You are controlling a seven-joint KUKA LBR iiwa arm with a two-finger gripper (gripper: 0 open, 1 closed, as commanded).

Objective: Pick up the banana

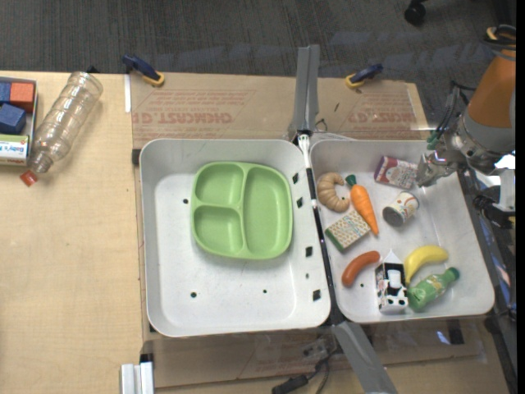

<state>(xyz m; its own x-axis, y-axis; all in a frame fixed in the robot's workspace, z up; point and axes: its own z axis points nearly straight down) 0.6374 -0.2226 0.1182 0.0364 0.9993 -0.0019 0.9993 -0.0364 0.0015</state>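
Pincer: my pincer [430,169] hangs over the right bin's [480,302] far edge; spread or pressed together, I cannot tell.
Banana: the banana [425,259] lies near the front, touching a green bottle [431,288].

worktop [74,245]: pale wood, brown cardboard sheet [246,109] at rear
bins: left bin [164,302] and right bin [476,294] side by side, touching
far left: clear plastic bottle [61,121] on its side; box of coloured blocks [15,117] beside it

Red print noted upside down on cardboard sheet [246,105] behind the bins, read as "CHEMCAST GP", small print on label of box [13,148] at left edge found illegible.
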